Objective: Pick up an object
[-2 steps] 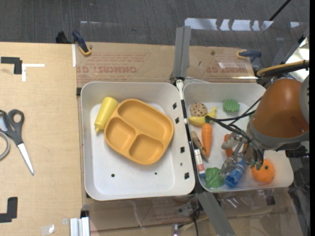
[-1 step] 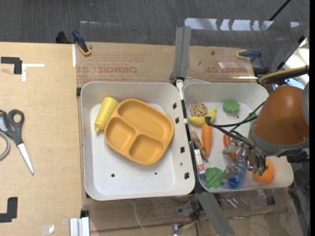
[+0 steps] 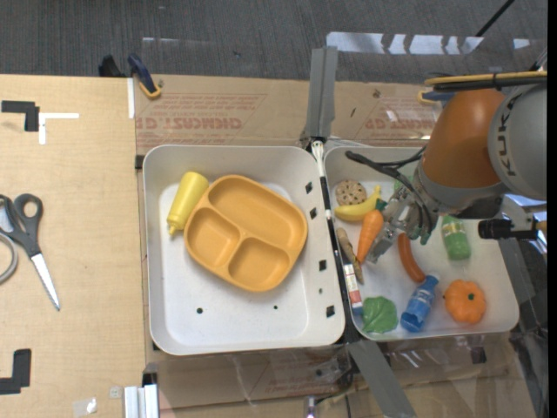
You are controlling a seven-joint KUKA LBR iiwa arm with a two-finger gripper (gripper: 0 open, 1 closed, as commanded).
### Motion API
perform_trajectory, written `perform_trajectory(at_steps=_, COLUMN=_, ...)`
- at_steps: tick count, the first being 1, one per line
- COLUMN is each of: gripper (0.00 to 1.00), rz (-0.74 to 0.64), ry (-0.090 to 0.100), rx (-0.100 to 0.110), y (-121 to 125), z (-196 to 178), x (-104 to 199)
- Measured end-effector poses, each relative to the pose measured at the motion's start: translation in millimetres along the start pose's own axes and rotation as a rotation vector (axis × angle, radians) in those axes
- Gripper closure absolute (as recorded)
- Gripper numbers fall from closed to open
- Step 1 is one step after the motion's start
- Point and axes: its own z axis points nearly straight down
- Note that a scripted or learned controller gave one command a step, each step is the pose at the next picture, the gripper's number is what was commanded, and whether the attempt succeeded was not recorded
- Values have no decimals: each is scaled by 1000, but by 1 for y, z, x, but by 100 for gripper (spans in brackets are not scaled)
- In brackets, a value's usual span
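Carrot [image 3: 370, 231] lies crowded by the banana [image 3: 358, 207] and sausage [image 3: 411, 257]; the gripper [image 3: 389, 229] hovers, grip unclear, so it may snag a neighbour.

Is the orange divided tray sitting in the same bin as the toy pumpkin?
No, the orange tray lies in the left bin, while the pumpkin sits in the right bin.
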Motion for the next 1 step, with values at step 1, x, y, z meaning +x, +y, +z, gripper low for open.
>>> perform_trajectory(at_steps=1, gripper=100, rz=-3, ry=-6, rx=-1, y=0, z=-11, x=-2)
